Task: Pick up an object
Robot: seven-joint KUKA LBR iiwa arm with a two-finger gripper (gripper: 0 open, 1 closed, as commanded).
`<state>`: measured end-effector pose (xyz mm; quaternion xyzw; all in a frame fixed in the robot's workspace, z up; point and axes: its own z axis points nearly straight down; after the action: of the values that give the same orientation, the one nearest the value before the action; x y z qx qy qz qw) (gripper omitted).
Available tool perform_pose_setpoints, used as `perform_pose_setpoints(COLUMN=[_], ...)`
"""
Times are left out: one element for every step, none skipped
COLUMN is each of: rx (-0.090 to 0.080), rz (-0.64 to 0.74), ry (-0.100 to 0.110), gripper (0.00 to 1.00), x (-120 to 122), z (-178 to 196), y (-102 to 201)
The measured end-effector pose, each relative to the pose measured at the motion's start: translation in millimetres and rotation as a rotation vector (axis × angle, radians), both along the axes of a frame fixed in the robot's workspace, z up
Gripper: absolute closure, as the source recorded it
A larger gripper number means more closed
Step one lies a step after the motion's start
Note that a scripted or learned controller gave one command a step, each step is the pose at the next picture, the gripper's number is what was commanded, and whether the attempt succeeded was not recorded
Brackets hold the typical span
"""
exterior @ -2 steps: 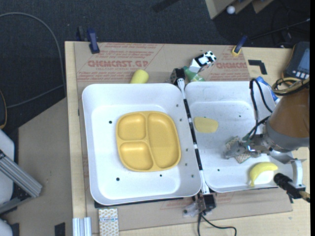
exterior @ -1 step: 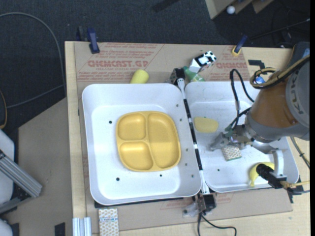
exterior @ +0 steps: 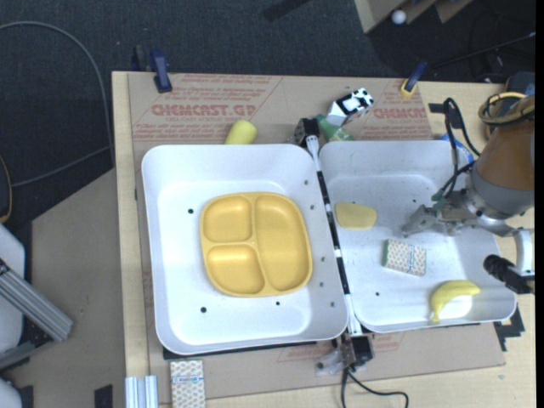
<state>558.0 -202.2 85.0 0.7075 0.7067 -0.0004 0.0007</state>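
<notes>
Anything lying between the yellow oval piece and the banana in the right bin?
Yes: in the camera view, the small patterned square packet lies between the yellow oval piece and the banana, apart from both.

Right bin (exterior: 382,164), right half of frame, holds three loose objects. Pale yellow rounded piece (exterior: 355,217) lies flat at the bin's left side, near the divider. Small square patterned packet (exterior: 405,257), greenish-white, lies flat near the bin's middle, slightly tilted. Yellow banana-shaped toy (exterior: 453,299) lies at the lower right, by the bin's front rim. All three sit apart from each other.
</notes>
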Motion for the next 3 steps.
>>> perform_pose_setpoints(rx=[0.003,0.0,-0.004], rz=[0.003,0.001,0.0], ry=[-0.001,-0.006,-0.014], gripper=[0.0,0.0,1.0], x=[-10,-39,-37], z=[100,3,14], y=[117,72,71])
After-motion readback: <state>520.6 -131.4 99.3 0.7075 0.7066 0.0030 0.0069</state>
